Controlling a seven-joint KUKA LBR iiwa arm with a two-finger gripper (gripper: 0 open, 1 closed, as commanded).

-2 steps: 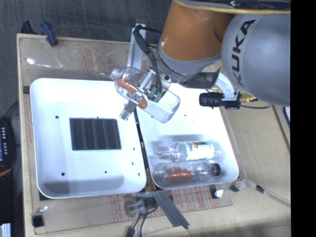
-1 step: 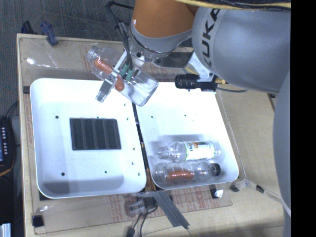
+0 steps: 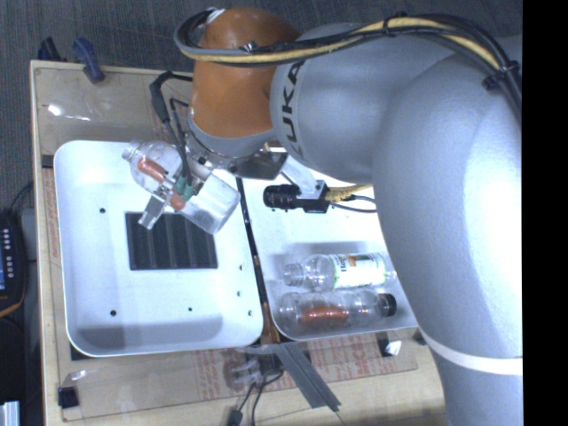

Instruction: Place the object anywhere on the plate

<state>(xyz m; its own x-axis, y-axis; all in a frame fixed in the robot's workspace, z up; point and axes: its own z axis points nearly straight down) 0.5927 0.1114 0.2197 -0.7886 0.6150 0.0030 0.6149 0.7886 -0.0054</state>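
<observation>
A dark ribbed rectangular plate [image 3: 177, 245] lies flat in the middle of the left white bin [image 3: 80, 238]. Just above the plate's far left corner hangs a small clear plastic bottle [image 3: 149, 164] with an orange-red band, tilted with its cap toward the upper left. My gripper [image 3: 170, 193] reaches down from the orange wrist band and is shut on this bottle near its lower end. One pale finger [image 3: 153, 213] sticks out below the bottle over the plate's top edge.
The right bin [image 3: 293, 327] holds two clear bottles lying side by side: one with a white label [image 3: 342, 271], one with a reddish label [image 3: 333, 310]. The big grey arm covers the right bin's far side. A blue clamp [image 3: 89, 60] sits at the bench's far left corner.
</observation>
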